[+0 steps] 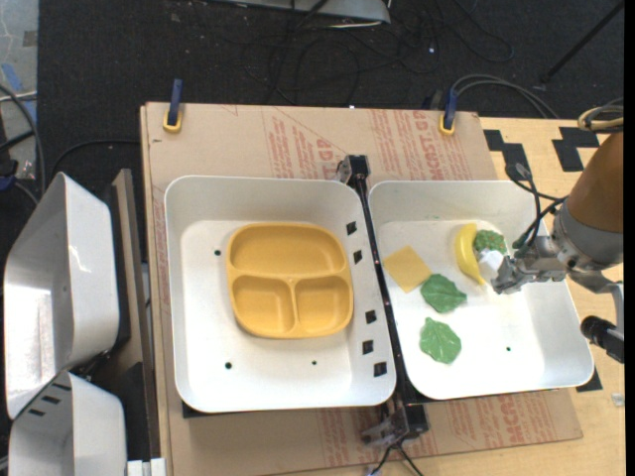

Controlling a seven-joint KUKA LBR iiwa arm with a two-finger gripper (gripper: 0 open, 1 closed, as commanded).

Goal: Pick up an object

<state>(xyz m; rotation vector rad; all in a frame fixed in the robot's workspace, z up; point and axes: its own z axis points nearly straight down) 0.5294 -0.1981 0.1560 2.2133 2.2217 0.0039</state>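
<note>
In the right bin (556, 365) lie a flat yellow cheese slice (407, 268), two green lettuce pieces (443, 293) (440, 340), a yellow banana-like piece (467, 253) and a small green broccoli piece (488, 240) beside it. My gripper (499, 274) is low in the right bin, right next to the yellow piece and the broccoli, with a small white bit at its tip. How its fingers stand is hidden by the wrist.
The left bin (198, 355) holds a yellow three-compartment tray (291, 278). A black divider strip (372, 266) runs between the bins. Cardboard (258, 137) lies under both. The arm's orange band (607, 191) is at the right edge. White boxes (55, 296) stand at the left.
</note>
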